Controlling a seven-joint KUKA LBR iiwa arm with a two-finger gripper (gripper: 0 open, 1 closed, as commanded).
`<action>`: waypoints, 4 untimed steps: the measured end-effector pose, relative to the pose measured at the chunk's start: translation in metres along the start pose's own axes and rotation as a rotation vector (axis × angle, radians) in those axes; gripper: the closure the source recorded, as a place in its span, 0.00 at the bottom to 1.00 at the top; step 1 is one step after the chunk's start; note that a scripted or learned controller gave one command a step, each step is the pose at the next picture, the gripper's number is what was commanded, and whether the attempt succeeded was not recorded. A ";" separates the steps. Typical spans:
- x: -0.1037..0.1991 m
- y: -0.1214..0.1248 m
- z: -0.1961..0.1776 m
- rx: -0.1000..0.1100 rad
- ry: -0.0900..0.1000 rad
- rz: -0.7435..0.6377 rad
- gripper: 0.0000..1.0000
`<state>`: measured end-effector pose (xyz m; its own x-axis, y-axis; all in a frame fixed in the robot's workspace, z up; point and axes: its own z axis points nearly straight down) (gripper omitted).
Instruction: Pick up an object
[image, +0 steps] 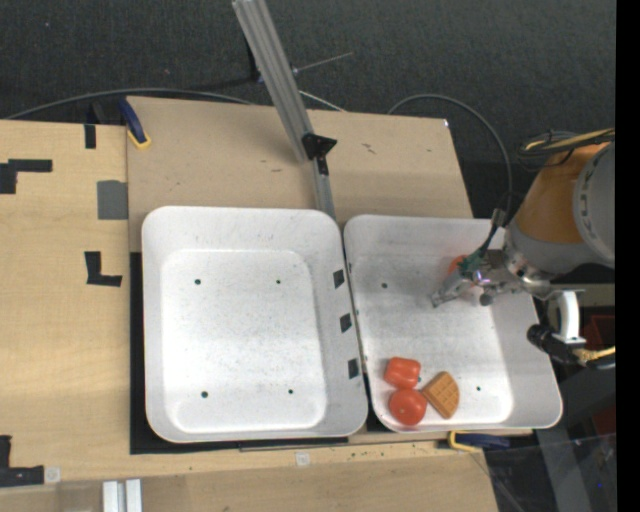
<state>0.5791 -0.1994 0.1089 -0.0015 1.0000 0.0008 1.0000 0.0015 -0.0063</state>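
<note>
No writing reads anywhere; the hand (447, 292) hovers over the right bin (420, 250), its spread unclear.

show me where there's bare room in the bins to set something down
The left bin offers bare floor from wall to wall. In the right bin, the middle is free. Its near edge is crowded by two red pieces and a tan cracker, with the gripper over the far right.

A pale wooden bench top (60, 300) is spreading across the scene — black tape marks (95, 268) are sitting toward nine o'clock on it. Dark carpet-like floor (450, 50) is showing at twelve o'clock, thin cables (430, 100) trailing over it. A grey metal post (280, 80) is slanting down from twelve o'clock — even, flat light is falling everywhere.
</note>
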 end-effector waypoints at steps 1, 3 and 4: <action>0.000 0.000 0.021 -0.004 -0.003 0.000 0.00; 0.001 -0.001 -0.053 -0.011 -0.002 0.000 1.00; -0.007 -0.004 -0.100 -0.010 -0.003 0.001 1.00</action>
<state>0.5759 -0.2067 0.2093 -0.0006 1.0000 -0.0017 1.0000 0.0006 0.0036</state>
